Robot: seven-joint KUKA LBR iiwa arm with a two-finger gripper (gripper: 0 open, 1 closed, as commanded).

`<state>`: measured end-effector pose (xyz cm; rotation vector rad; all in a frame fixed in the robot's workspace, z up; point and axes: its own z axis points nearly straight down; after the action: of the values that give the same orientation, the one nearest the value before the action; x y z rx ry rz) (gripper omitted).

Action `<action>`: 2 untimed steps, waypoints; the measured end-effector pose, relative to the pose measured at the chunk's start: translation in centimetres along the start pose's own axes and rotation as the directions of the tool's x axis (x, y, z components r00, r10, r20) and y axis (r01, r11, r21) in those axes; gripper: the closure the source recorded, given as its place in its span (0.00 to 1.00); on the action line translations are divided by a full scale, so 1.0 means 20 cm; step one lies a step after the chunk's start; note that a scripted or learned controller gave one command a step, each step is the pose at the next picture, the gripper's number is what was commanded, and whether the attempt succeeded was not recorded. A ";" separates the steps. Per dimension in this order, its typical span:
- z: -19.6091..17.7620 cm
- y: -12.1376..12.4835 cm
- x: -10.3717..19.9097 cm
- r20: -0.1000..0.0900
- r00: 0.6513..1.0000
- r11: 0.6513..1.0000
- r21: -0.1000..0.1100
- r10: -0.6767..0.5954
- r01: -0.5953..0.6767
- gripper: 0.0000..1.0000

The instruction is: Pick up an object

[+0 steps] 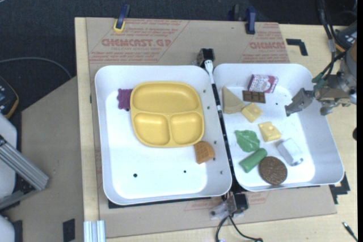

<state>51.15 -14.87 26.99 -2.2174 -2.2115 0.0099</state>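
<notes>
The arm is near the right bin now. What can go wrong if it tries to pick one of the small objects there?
1. The objects in the right bin lie close together: the green pieces sit right beside the brown disc, so the gripper may push a neighbour or catch two.
2. The yellow blocks are small and low, so the grasp may slip off them.

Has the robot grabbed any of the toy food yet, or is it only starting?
Nothing looks picked up yet. The gripper hangs over the right bin's right side, and I see nothing between its fingers. The toy food, like the yellow cheese block, green pepper and brown cookie, lies in that bin. Left to do: go down, close on one piece and lift it.
</notes>
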 end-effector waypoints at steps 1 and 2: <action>-0.03 0.01 0.00 0.002 1.000 1.000 -0.011 -0.003 0.003 0.00; 0.28 0.02 -0.03 0.000 1.000 1.000 -0.004 -0.002 0.002 0.00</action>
<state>51.39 -15.51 21.44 -2.2176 -2.2156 0.0055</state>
